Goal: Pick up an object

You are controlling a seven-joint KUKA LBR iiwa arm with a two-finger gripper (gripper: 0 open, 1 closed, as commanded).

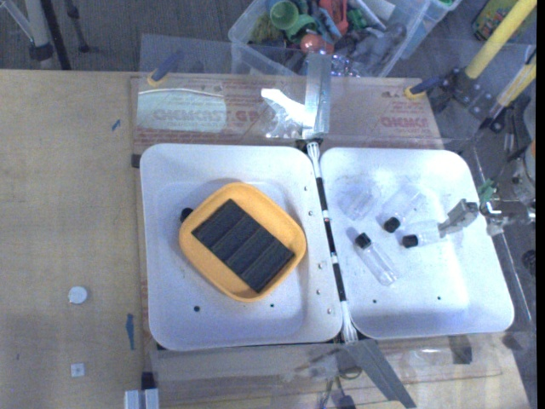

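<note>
Bench (60,186): you have two shallow white bins side by side on it, their inner rims touching.
Left bin (162,313): holds one yellow tray-like object (241,241), tilted diagonally, with a dark ribbed panel on top; a small black piece peeks out at its upper-left edge.
Right bin (477,305): holds several clear plastic vials with black caps (375,254), scattered near its middle, some touching.
Gripper (458,215): you see it low at the right bin's right rim, just beside the vials; whether it is parted or closed you cannot tell.
Clear tub (341,11): behind the bins, full of colourful toys.
White disc (77,295): alone on the bench, well left of the bins.
</note>
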